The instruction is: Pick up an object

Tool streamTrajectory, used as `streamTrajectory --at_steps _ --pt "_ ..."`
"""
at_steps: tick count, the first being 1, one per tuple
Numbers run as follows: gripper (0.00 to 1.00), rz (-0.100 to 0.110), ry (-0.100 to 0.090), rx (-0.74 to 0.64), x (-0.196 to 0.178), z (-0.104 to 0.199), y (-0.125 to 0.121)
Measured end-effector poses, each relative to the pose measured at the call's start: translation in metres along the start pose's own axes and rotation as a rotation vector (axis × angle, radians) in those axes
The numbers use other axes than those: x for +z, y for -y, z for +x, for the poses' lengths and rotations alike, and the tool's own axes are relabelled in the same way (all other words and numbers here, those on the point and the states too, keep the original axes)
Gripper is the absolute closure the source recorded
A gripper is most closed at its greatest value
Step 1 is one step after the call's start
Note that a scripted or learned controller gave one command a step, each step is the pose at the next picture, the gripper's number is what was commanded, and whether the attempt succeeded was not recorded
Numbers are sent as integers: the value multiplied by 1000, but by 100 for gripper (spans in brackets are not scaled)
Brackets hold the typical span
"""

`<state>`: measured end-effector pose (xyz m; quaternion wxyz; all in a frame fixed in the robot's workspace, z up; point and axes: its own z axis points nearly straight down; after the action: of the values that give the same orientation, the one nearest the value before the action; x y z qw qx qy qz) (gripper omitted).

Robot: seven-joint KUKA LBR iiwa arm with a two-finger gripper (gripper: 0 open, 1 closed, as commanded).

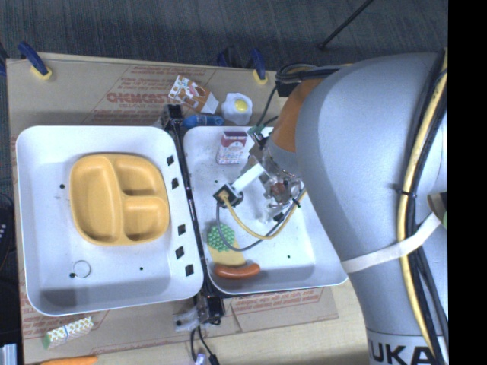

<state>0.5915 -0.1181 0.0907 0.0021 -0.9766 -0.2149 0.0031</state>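
The gripper [278,196] is seen low over the middle of the right bin [300,253], at the end of the grey arm [373,166] that takes up the right of the frame. Whether it is released or clenched cannot be told.

Three loose things are found in this bin. A red-and-white box [232,147] lies toward the bin's upper end, up and to the left of the gripper and apart from it. A green studded ball [221,239] is placed near the bin's left wall, below and to the left of the gripper, also clear of it. An orange-red sausage [237,270] lies along the lower wall, just beneath the ball and farthest from the gripper.

In the left bin [46,280] a yellow compartment tray [118,200] is set flat, toward the upper middle. On the cardboard [129,82] above the bins, a printed snack packet [186,91], a small blue item [202,120] and a yellow-and-white round item [237,106] are laid close together.
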Motion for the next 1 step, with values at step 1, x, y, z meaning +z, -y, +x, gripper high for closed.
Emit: streamTrajectory --at_steps 1 --pt "0 2 1 -24 -1 50 -15"
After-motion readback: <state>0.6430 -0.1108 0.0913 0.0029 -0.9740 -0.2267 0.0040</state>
